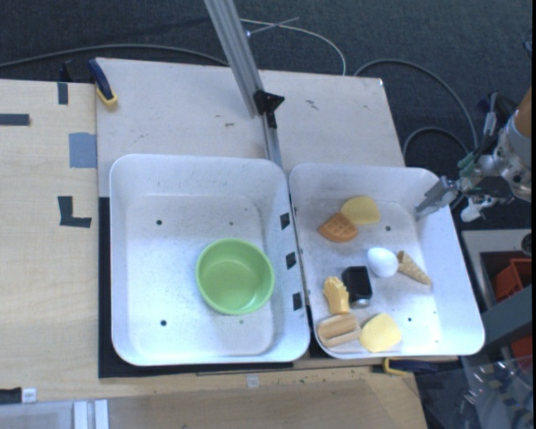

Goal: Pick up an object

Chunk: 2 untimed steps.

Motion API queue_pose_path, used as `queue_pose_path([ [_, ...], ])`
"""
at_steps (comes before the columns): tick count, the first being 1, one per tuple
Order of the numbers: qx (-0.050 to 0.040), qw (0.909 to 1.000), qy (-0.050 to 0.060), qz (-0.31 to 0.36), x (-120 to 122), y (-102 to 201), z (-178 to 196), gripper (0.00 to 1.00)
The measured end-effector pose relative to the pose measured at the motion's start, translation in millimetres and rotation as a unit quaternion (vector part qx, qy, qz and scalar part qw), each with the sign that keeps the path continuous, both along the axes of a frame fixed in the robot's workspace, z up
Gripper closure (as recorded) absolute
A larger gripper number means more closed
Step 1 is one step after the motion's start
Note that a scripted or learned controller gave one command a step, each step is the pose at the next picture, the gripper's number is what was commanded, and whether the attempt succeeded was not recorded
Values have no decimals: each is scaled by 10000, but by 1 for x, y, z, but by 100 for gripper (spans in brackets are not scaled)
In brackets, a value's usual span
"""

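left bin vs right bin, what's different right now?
The left bin holds one thing, a green bowl; the right bin holds several small items, among them a white egg and a black block. The gripper is at the right bin's upper right rim, away from the left bin. Both bins are shallow and white.

The left shallow white bin [134, 239] offers wide bare floor around a round green plastic bowl [235, 276] near its lower right. The right white bin [447, 266] is crowded low and centre: a small black block [357, 283], white egg [381, 261], and yellow and tan toy foods packed close. Its upper right corner lies open. A slanted grey metal pole [237, 47] crosses above the bins' divide.
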<state>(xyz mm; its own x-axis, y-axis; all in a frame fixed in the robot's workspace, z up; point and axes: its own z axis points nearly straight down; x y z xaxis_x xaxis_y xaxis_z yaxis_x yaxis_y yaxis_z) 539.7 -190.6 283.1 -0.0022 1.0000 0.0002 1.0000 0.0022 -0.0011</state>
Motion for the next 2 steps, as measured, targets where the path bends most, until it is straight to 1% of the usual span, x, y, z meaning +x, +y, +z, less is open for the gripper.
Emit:
queue_pose_path([
  [1,0,10000,2,0,0,0,0,0],
  [2,2,10000,24,-3,-8,2,-46,0],
])
